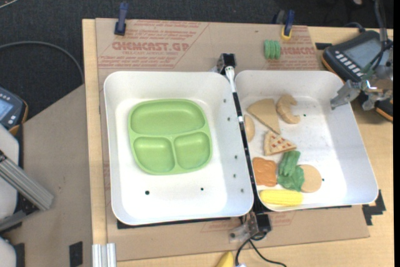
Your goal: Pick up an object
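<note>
The right bin holds several toy foods. A tan wedge and a bitten round biscuit lie at its back left. A pizza slice sits in the middle. At the front lie an orange piece, a green leafy piece, a round tan biscuit and a yellow piece. My gripper hangs over the bin's back right rim, well apart from the foods, with nothing seen in it.
The left bin carries a green divided plate. A small green object lies on the cardboard behind the right bin. Clamps hold the board's back edge. A handheld controller sits at the far right.
</note>
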Controlling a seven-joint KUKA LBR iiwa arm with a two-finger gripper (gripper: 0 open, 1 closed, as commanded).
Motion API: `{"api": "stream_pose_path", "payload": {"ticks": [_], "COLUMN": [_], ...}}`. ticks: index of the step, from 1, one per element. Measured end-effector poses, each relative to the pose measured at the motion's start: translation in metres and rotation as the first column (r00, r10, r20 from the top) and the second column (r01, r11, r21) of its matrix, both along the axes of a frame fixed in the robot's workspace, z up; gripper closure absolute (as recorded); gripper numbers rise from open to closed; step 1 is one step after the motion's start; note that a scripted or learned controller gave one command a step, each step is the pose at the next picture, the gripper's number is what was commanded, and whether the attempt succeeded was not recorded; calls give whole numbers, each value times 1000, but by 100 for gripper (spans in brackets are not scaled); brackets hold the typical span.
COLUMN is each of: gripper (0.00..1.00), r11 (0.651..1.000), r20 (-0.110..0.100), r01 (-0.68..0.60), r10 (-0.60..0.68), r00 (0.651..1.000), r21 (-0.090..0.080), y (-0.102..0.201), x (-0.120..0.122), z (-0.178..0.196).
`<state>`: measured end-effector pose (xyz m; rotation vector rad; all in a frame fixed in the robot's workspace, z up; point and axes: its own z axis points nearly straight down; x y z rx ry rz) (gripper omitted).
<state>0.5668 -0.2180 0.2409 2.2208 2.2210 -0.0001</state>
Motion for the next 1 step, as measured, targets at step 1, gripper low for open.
{"api": "stream_pose_path", "payload": {"ticks": [1], "gripper": [0], "r11": [1000], "r20": [-6], "r01": [-7], "r10": [7], "r00": [1000], "r21": [5], "y": [98], "x": [-23], "z": [-21]}}
